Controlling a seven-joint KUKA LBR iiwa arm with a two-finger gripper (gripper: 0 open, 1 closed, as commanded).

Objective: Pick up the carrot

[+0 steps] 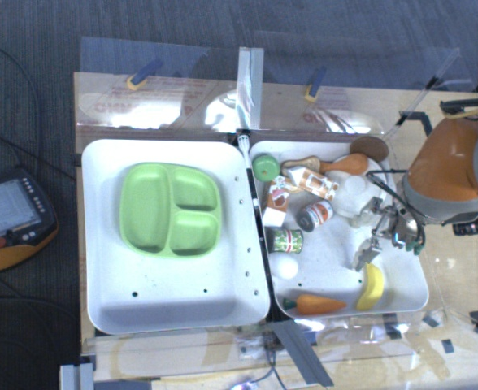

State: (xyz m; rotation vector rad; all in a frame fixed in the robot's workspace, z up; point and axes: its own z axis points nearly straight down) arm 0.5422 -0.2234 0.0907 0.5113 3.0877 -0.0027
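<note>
- The arm's upper body is cut off at the right of the view; only its grey wrist and orange band [446, 165] show fully.
- The end effector [367, 254] hangs low over the right bin [401, 299], just above the banana [371, 287]; whether its fingers are spread or pressed together cannot be told, as they are small and blurred.
- The carrot [319, 304] lies flat at the near edge of the right bin, long axis running left to right, narrow tip toward the banana, blunt end toward the divider.
- The carrot is apart from the end effector, untouched.
- The right bin also holds a green lid [265, 167], a small can [286, 240], a white ball [285, 267], a wooden spoon [354, 159], and packets too cluttered to identify.
- The left bin [101, 299] holds a green divided plate [171, 209].
- Both bins sit side by side on the tabletop [109, 96].
</note>
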